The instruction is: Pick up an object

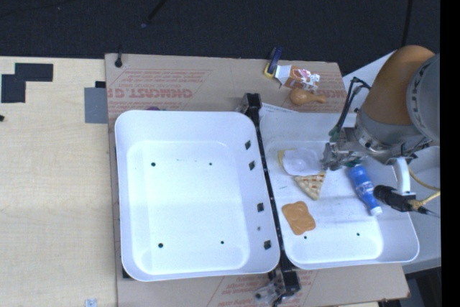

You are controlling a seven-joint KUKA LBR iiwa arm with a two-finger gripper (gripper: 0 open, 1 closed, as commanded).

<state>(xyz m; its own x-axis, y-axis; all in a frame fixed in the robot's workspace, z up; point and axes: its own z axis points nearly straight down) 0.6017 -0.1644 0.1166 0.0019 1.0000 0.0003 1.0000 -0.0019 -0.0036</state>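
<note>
- Now the thing nearest my reach is the waffle wedge (311, 185), a tan triangular piece lying flat in the right bin (402, 249), toward its middle.
- My gripper (331, 156) hangs low just above and to the right of that wedge, beside a pale clear plastic piece (295, 161) that lies touching the wedge's upper edge.
- I cannot tell how my jaws stand; the view is too small and dark there, and nothing shows between them.
- I judge this to be the approach step: over the objects, nothing lifted yet.
- Close on my other side lies a blue tube (364, 188), slanted, and nearer the front of the bin an orange-brown flat piece (297, 217) sits apart from the rest.
- The next move, I think, calls for centring over a single item, the wedge or the tube, and descending squarely so the neighbours are not nudged.
- The left bin (129, 154) sits alongside.
</note>
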